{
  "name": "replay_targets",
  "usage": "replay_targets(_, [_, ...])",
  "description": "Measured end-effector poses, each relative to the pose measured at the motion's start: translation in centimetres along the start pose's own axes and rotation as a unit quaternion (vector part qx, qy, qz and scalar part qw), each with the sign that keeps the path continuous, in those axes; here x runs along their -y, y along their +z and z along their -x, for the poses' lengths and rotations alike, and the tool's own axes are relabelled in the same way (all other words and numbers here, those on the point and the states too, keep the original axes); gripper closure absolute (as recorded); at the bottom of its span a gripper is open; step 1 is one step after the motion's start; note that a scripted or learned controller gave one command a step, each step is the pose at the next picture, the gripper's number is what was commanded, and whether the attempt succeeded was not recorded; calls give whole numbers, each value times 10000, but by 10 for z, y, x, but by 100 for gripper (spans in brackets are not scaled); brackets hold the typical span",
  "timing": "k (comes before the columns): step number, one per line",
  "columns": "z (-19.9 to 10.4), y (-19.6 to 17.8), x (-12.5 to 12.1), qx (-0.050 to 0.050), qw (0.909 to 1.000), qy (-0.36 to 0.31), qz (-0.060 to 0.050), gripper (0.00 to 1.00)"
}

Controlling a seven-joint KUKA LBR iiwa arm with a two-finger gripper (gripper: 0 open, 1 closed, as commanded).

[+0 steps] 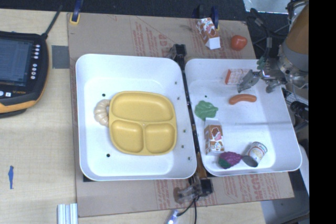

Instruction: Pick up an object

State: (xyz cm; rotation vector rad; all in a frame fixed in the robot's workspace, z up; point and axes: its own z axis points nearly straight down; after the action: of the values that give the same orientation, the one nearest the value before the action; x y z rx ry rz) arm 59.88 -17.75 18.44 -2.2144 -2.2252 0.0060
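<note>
The gripper (261, 80) hung over the upper right part of the right bin (273, 136), with its two fingers spread apart and nothing between them. The thing that lay nearest to it was the sausage (242, 98), and this one was, in my judgement, the likely target of the pick. It rested on the bin floor just below the gripper and a little toward the left, so the coming move would need a short shift to the left and then a descent. The long axis of the sausage ran nearly left to right, only slightly tilted, so the fingers should close across its narrow width, from the far side and the near side. Just beside the left finger lay a small orange and white packet (234, 76), which could be touched by mistake during the descent. The green leaf (206, 109), the small carton (213, 138), the purple object (229, 159) and the can (255, 153) were farther away, toward the near edge of the same bin. The yellow tray (142, 122) sat in the left bin (89, 113), well apart.
</note>
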Motion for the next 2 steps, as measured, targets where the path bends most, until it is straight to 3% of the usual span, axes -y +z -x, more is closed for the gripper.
replay_targets(1, [23, 93, -50, -1, 10000, -5, 2, 0])
replay_targets(2, [35, 93, -9, 1, 10000, -2, 1, 0])
